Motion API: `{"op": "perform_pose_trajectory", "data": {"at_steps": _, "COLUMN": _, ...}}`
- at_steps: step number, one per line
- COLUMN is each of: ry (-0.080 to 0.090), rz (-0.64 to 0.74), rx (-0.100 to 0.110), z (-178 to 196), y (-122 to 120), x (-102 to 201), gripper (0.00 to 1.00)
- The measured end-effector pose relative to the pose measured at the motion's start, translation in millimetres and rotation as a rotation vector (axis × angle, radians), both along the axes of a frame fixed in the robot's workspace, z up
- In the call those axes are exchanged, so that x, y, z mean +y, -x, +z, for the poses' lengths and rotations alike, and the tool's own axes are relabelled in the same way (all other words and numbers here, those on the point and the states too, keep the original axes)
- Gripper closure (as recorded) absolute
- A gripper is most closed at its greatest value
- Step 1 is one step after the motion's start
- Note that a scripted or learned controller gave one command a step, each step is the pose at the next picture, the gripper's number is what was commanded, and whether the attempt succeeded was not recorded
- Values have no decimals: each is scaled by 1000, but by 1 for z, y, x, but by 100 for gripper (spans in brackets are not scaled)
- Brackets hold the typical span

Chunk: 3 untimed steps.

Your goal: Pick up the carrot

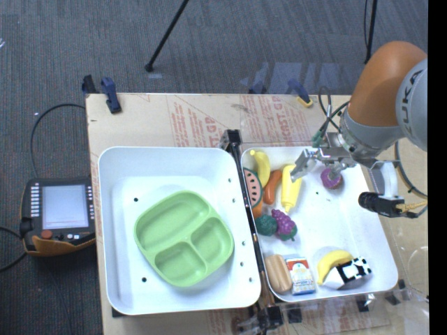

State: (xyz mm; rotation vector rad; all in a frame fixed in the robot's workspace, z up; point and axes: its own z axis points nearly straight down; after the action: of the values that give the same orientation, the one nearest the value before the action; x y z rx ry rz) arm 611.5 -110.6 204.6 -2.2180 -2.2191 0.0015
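Dark carpet surrounds the bench [174,117], whose top is a sheet of printed board carrying two white bins. One bin [115,187] holds a green divided plate [183,237]; the other bin [370,250] is crowded with toy food. Reaching over that crowded bin, the gripper [307,160] hangs with its pale fingers [302,165] spread apart and nothing between them. Just beyond the fingertips, toward the plate, stands a yellow corn cob [289,189], and the carrot [272,185] lies just past it, leaning against a watermelon slice [251,185]. A yellow banana [262,166] sits beside the carrot's upper end. On the fingers' other side rests a purple onion [332,179]. Grapes [283,223] lie below the corn.
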Motion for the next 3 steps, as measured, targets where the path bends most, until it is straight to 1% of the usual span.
{"op": "perform_pose_trajectory", "data": {"at_steps": 1, "ry": -3, "rz": 94, "rx": 13, "z": -103, "y": 48, "x": -19, "gripper": 0}}
{"op": "perform_pose_trajectory", "data": {"at_steps": 2, "ry": -2, "rz": 290, "rx": 1, "z": -119, "y": 119, "x": -3, "gripper": 0}}
{"op": "perform_pose_trajectory", "data": {"at_steps": 3, "ry": -1, "rz": 610, "rx": -4, "z": -118, "y": 93, "x": 7, "gripper": 0}}
